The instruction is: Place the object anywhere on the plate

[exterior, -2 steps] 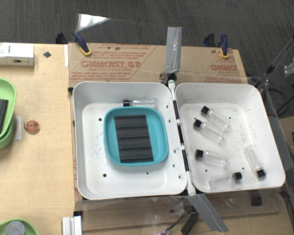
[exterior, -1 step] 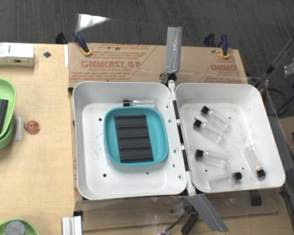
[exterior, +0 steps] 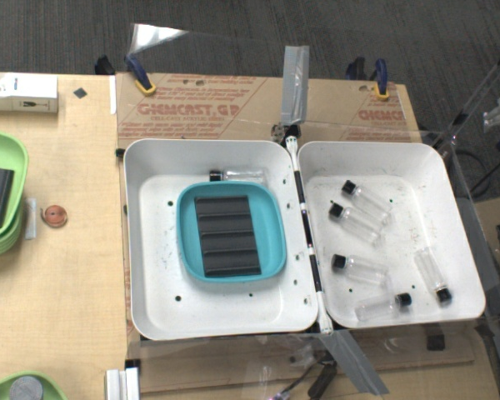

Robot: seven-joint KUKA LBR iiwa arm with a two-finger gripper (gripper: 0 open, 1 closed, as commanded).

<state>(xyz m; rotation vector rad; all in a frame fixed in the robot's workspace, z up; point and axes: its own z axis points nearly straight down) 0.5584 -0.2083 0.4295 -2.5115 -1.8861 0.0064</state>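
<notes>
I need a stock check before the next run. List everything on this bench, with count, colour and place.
White bins: two, side by side mid-bench, left bin, right bin.
Plate: one, teal, in the left bin, bearing a black ridged insert.
Vial by the plate: one, clear with black cap, in the left bin at the plate's far edge.
Vials in the right bin: six, clear with black caps, scattered, e.g..
Cardboard sheet: one, brown, behind the bins, held by clamps.
Green tray: one, at the left edge.
White box: one, far left corner.
Small round copper-coloured piece: one, beside the green tray.
</notes>
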